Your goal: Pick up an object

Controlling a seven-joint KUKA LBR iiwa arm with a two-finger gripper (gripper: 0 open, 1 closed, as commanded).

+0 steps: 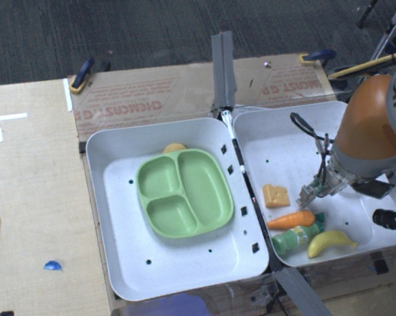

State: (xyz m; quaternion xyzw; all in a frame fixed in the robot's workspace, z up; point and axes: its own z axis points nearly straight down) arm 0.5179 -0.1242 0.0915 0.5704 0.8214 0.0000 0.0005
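Note:
In the right bin [280, 125] lie a yellow cheese wedge [276, 195], an orange carrot [290, 220], a green bottle-like toy [295, 238] and a yellow banana [330, 242], all toward the front. My gripper [311, 193] hangs low in that bin, just right of the cheese and above the carrot's right end. It is small and partly hidden by the wrist, and nothing shows between its fingers.
The left bin [117, 200] holds a green divided plate [185, 191] with a small yellow object [174, 148] peeking out behind it. A grey divider bar [224, 71] runs between the bins at the back. The arm's orange band [371, 124] looms over the right bin's right side.

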